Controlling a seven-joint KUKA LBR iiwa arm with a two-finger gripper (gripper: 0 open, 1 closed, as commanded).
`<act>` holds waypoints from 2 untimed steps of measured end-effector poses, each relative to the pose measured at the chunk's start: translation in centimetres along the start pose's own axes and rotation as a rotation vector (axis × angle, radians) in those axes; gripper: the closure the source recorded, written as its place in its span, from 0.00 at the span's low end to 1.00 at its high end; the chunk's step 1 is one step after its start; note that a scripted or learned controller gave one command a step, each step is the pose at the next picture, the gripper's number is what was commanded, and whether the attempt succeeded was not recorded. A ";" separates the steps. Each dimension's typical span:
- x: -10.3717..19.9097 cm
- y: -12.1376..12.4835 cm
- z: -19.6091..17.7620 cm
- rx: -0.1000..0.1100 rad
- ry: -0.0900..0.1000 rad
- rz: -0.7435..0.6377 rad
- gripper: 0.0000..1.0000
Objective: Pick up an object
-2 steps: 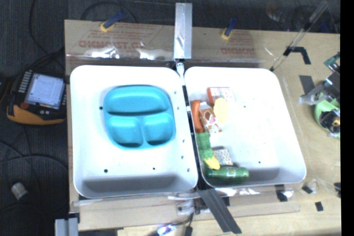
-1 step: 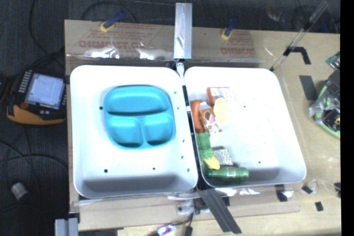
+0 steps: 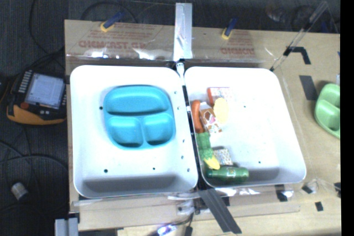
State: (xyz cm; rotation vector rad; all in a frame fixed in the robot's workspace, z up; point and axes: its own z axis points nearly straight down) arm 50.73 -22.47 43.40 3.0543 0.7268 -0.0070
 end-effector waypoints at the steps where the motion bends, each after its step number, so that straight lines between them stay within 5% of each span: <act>1: 2.2 -2.4 0.1 0.001 -0.001 -0.201 1.00; 2: 5.5 1.9 0.1 0.001 -0.001 0.068 1.00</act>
